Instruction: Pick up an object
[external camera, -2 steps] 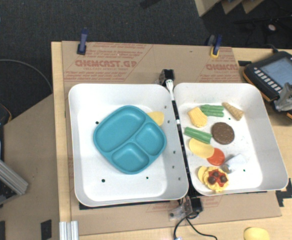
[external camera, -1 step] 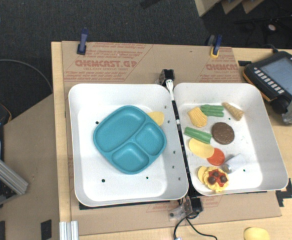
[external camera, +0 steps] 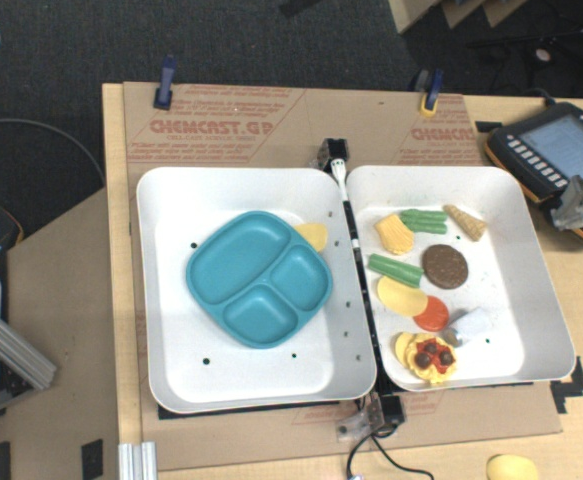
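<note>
Camera view has the toy food packed in the right bin [external camera: 531,268], so I'd go for the cone [external camera: 465,221] sitting a bit apart at the back, dropping straight down; can't tell the jaws' state from here.

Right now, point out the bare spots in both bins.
Left bin: bare floor rings the blue divided plate, widest along its near edge. Right bin: bare down its right side; crowded on the left, from yellow piece to tart.
</note>
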Robot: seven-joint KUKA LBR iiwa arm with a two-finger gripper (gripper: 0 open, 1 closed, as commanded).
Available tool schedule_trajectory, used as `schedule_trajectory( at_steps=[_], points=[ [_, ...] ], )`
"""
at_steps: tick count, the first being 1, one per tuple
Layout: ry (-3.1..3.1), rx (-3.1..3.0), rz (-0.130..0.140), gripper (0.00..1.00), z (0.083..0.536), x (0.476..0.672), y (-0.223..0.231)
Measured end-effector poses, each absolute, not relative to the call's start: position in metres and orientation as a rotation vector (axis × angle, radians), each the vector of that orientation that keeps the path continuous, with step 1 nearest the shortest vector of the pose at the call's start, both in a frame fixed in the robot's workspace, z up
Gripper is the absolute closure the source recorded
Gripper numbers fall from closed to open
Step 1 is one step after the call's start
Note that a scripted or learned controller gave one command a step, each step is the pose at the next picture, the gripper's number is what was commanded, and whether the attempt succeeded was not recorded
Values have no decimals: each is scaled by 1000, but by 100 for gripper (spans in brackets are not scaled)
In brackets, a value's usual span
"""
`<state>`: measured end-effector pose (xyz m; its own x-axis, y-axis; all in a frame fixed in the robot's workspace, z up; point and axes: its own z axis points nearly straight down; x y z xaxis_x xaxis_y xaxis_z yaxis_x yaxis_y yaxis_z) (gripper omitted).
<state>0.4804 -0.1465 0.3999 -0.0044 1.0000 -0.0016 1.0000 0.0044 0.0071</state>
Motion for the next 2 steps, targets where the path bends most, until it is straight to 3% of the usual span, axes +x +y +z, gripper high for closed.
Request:
schedule_trajectory(
  at_steps=[1,2],
  points=[
    [2224,2226,-5,100,334,479,-151],
    [2228,2218,0,100,336,480,-104]
  ],
)
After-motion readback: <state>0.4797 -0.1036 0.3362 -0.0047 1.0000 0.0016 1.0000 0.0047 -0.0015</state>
